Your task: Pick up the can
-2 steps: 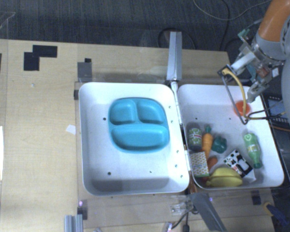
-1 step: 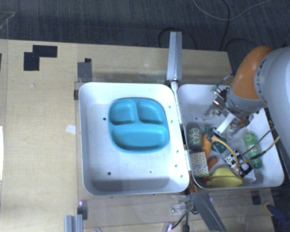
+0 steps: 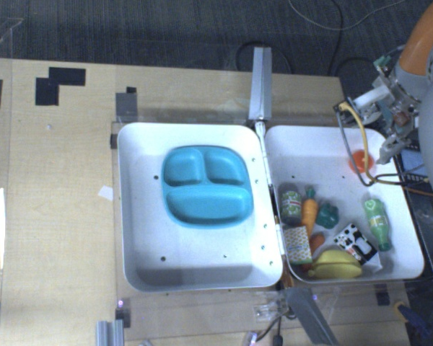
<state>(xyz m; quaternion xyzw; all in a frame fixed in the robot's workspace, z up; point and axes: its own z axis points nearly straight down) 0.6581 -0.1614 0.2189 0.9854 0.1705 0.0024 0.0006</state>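
Note:
The can (image 3: 290,202) is small and dark with a pink-and-green label. It rests in the right bin (image 3: 303,150) against the left wall, next to a carrot (image 3: 309,213). My gripper (image 3: 388,144) hangs over the bin's far right corner, well to the right of the can and farther back, not touching it. Cables and a yellow hose loop around the wrist. A small orange-red object (image 3: 361,161) lies just left of the gripper.
The right bin also holds a teal toy (image 3: 326,215), a green bottle (image 3: 376,223), a banana (image 3: 335,264), a black-and-white box (image 3: 356,242) and a patterned packet (image 3: 297,244). A blue divided plate (image 3: 206,186) sits in the left bin (image 3: 141,215).

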